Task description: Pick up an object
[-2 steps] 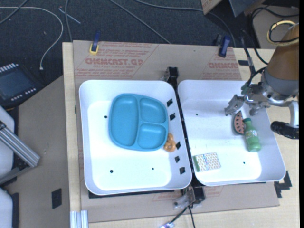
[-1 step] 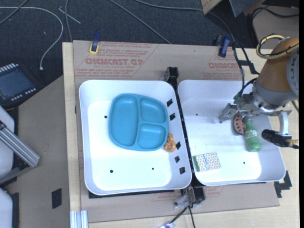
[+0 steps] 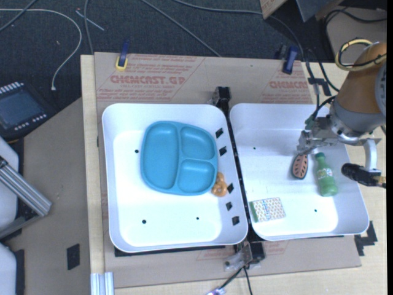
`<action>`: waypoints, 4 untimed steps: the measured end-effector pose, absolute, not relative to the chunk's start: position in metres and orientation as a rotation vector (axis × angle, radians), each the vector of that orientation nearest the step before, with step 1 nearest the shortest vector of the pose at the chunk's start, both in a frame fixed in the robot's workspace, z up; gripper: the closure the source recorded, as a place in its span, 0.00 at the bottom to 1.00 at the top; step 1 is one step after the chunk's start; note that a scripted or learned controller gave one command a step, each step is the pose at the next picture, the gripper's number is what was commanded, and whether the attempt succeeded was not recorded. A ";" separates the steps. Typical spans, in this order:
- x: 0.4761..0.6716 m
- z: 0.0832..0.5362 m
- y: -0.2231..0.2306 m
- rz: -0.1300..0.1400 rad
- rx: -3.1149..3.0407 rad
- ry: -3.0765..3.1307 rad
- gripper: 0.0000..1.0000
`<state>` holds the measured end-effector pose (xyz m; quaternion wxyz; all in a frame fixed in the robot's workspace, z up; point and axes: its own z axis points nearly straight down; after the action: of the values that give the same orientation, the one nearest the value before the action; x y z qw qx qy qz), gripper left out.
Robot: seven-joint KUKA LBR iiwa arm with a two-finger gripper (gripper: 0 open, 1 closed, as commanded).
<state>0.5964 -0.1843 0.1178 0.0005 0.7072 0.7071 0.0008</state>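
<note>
- Patterned green and white, a flat packet (image 3: 268,209) is lying at the near edge of the right bin (image 3: 288,227), well apart from our arm.
- Beside it, in the left bin (image 3: 166,226), we are seeing a blue divided plate (image 3: 179,158) with a small orange piece (image 3: 219,186) touching its near right corner.
- Farther back in the right bin, a green bottle (image 3: 325,174) and a brown oval object (image 3: 299,165) are lying side by side, just beneath our gripper (image 3: 314,141).
- We are hovering there; whether the pincer is open or closed, we cannot tell, and nothing is visibly held.
- We are judging the brown object the nearest target: we should be centring over it, descending straight, and avoiding nudging the bottle.
</note>
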 end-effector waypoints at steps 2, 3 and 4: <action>0.593 0.241 -0.179 0.007 2.214 2.218 1.00; 0.594 0.266 -0.179 0.003 2.218 2.220 1.00; 0.593 0.268 -0.129 0.003 2.217 2.229 1.00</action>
<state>0.5929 -0.1291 0.2684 -0.0011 0.7052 0.7090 0.0009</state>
